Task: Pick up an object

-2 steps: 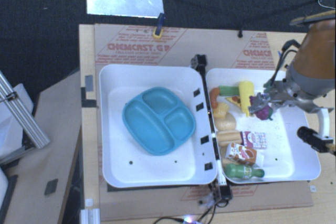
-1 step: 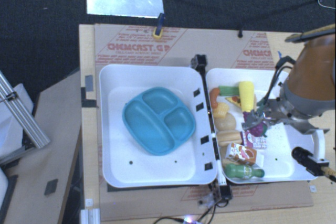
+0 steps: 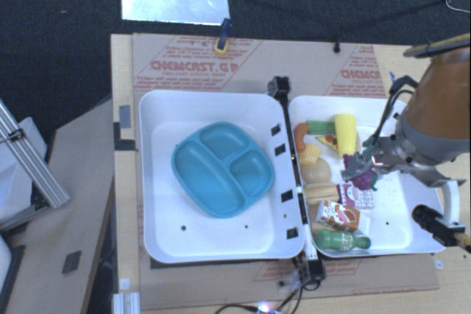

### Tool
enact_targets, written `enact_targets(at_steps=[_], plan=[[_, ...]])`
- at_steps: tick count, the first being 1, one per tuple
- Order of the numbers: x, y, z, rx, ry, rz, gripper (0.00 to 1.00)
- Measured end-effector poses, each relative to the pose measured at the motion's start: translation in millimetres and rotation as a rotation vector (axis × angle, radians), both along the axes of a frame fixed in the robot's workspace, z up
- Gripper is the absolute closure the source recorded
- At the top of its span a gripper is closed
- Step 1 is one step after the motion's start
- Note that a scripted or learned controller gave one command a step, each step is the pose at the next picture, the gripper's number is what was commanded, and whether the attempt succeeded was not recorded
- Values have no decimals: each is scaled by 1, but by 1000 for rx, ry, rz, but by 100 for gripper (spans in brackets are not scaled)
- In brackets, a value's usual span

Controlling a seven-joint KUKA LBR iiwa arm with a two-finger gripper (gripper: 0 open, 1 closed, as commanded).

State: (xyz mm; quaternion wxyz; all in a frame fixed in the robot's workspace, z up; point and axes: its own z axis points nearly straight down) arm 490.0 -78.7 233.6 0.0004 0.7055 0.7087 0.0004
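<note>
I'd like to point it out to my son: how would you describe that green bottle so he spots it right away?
Find the right bin, the crowded one. Along its near edge lies the green bottle on its side, just below a small red-and-white packet. It is the bin's only bottle-shaped thing.

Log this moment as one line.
pincer: over right white bin, at purple item | grasp: unclear | blue divided plastic tray: left bin

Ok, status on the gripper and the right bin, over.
Gripper low over right bin, purple item at its tip, grasp unconfirmed. Yellow block, green bottle, snack packet crowd close.
</note>
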Motion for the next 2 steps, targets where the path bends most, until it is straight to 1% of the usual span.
enact_targets(at_steps=[1,2], plan=[[3,-5,-1,0,0,-2,100],[6,4,-17,1,4,0,100]])
